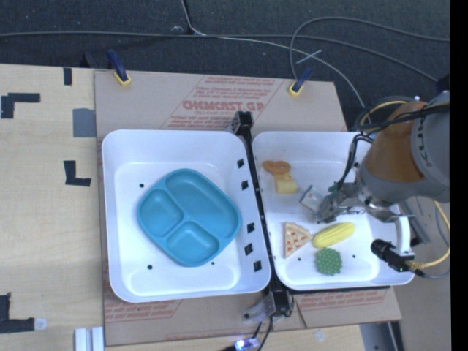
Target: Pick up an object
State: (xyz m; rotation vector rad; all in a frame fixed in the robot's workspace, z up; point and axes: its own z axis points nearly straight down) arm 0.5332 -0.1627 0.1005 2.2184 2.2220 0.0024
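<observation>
The gripper [322,209] sits low in the right bin [365,273], just above the corn cob [334,233] and beside the pizza slice [295,238]. Its tip is too blurred to tell whether it is spread or closed. Nothing looks lifted yet — corn, pizza, broccoli [328,261] all lie on the floor, so the pick apparently remains undone.

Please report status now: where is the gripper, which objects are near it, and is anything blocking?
Gripper low in right bin, nothing seen held. Corn just below it, pizza slice and broccoli nearby. Nothing blocking.
</observation>
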